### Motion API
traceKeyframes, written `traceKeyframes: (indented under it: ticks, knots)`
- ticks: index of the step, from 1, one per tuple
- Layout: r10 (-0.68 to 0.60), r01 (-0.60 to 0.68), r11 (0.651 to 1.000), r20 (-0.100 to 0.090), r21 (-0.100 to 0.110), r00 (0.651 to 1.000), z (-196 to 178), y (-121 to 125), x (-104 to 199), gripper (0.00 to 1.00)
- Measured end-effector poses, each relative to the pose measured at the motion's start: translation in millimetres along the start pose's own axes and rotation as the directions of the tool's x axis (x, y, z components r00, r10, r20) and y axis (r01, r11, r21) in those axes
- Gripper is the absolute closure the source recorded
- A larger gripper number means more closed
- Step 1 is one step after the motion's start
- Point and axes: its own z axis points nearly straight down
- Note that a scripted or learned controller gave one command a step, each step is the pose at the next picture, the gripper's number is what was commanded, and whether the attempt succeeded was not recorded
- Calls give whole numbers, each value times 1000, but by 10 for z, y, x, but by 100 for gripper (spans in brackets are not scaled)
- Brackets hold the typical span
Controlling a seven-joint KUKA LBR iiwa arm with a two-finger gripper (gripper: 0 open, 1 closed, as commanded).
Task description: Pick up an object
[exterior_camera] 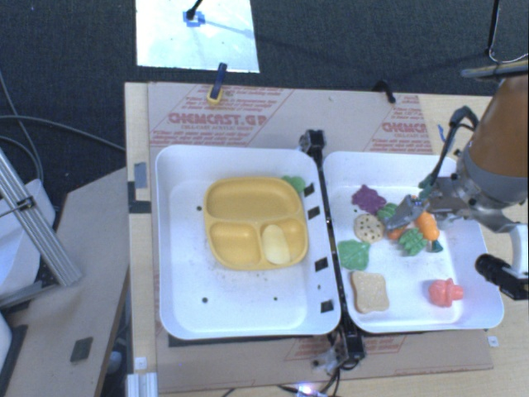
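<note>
- The bench was topped with a brown cardboard sheet printed with reddish lettering, set on a dark carpeted floor; a pale square panel lay on the floor beyond the bench
- Two shallow white plastic bins sat side by side, the left bin and the right bin, joined along a black clipped seam
- In the left bin lay a smooth yellow divided tray with rounded corners; a pale yellow oval piece rested in its lower right compartment, and a small green piece peeked out at the tray's upper right corner
- The right bin held toy food: a knobbly purple grape bunch, a round speckled cookie, a green leafy piece, a tan bread slice, a reddish-pink toy, and an orange carrot with green tops
- The gripper was low in the right bin, just beside the carrot and near the grapes; whether it was clenched or released, or grasping anything, could not be told
- The grey arm with its orange band came in from the right
</note>
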Motion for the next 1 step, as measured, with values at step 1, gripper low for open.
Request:
traceKeyframes:
  ticks: [1]
  knots:
    - [7, -7, 1000, 0, 9, 1000, 1056, -233, -437, 0]
